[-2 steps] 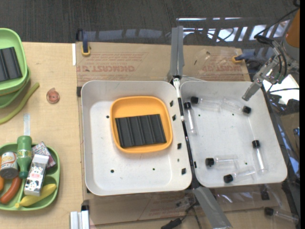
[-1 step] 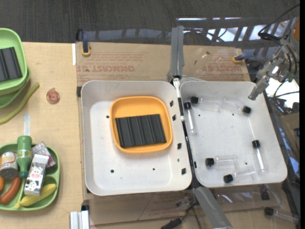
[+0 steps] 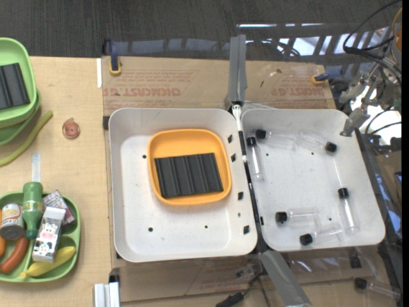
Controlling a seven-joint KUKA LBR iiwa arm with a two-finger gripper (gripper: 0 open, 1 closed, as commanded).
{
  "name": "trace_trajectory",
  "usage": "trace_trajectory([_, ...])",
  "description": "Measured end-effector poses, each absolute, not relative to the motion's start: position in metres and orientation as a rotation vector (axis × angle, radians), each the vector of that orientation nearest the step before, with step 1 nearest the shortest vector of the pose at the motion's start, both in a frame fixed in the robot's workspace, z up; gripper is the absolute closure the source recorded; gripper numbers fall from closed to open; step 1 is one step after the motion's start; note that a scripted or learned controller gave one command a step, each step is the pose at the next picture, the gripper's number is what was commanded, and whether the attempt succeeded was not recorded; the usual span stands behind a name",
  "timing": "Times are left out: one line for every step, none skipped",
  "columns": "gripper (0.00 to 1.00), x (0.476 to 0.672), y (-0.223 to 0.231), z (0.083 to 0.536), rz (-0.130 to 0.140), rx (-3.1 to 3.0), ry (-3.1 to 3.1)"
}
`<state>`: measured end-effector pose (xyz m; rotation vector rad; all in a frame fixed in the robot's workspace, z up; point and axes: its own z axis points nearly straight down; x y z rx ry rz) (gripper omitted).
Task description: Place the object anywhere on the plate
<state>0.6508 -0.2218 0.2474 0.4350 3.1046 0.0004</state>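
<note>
While arm sits at 2 o'clock, watch: left bin (image 3: 128, 235) holds orange plate (image 3: 190, 166) at centre; clear tubes (image 3: 299, 217) scattered in right bin (image 3: 377, 226); gripper (image 3: 353, 121) grip unreadable. Tubes may roll, slip, foiling your pick.

Pictured from above, at the right of the bench: my gripper (image 3: 351, 125), a slim piece of pale grey metal that darkens toward its tip. Above it sits my wrist (image 3: 370, 87), a crowded cluster of silver and white hardware with small brackets too blurred to make out. Thin black cables (image 3: 377, 25) curve over that hardware in wide loops, and more cross a bright white patch beside it. An orange sliver (image 3: 400, 38) of my band shows at the frame's margin.
</note>
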Motion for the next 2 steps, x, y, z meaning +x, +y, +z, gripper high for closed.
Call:
trace_trajectory([0.00,0.6538,-0.2212,0.2487,-0.001,0.173,3.129])
trace_trajectory([0.00,0.6555,-0.2213,0.2420,0.000,-0.094,3.135])
